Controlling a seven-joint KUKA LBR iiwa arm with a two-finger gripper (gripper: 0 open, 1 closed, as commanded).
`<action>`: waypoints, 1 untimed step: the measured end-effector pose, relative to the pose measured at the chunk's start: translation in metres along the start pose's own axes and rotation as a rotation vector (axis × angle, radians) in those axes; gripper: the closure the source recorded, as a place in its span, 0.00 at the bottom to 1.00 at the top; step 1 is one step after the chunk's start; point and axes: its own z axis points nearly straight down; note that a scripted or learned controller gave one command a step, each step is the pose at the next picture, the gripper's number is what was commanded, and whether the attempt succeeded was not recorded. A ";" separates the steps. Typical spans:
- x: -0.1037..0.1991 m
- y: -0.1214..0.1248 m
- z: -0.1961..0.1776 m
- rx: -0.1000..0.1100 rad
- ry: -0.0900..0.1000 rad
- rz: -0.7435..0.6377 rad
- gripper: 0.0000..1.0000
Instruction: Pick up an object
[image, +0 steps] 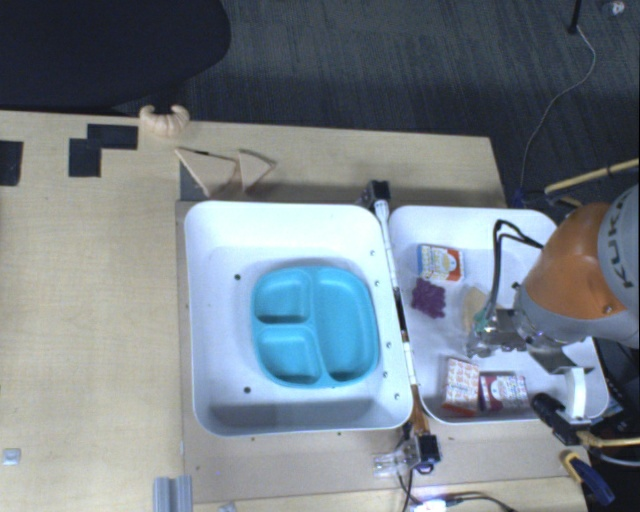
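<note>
On the left of the counter (90, 330), the left bin (215, 260) is seen to hold a blue compartment tray (315, 325), lying flat in its middle. The tray is judged stiff, light and smooth; it would best be taken at a raised rim or at a divider between compartments, since its broad face offers the jaws nothing to close on.

Across the divide, the right bin (410, 300) carries the smaller things. A small white and orange carton (440, 263) lies near its upper part, and a purple bumpy piece (430, 297) sits just below it. The carton is judged light and fairly stiff, though it could be dented; it would be gripped across its narrow sides. The purple piece looks soft or knobbly and may slip.

Near the lower edge, a red and white packet (461, 385) lies touching a darker red packet (503, 390). Both are judged light and flat, so an edge would have to be caught.

Furthest right, the gripper (488, 335) is lowered into the right bin just above these packets, beside a pale object (472, 305) that is too blurred to name. Whether the jaws are open or closed cannot be told, and nothing is seen held between them.
</note>
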 end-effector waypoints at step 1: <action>-0.093 0.019 -0.059 0.012 0.001 0.002 1.00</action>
